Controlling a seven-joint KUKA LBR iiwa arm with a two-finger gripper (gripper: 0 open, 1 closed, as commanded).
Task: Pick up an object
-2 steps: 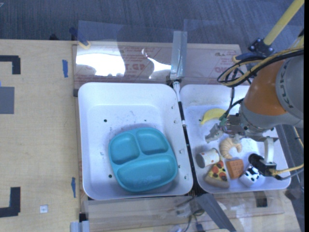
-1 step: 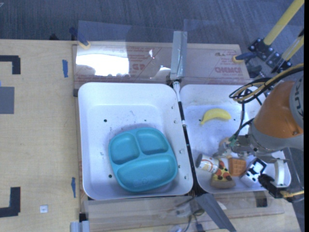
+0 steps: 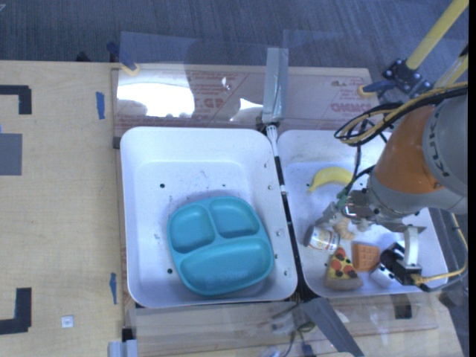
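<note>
**Crowded pick zone: risk of a nudge or a double catch**

Left bin (image 3: 141, 199) carries a teal divided plate (image 3: 219, 248). Right bin (image 3: 297, 151) carries a banana (image 3: 331, 177) at twelve o'clock, then a small can (image 3: 321, 239), orange block (image 3: 364, 256) and pizza-slice toy (image 3: 341, 265) clustered toward six. Gripper (image 3: 338, 218) hangs low just beside the can; its opening and any hold cannot be told. Judged risk: fingers shove the can aside.
</note>
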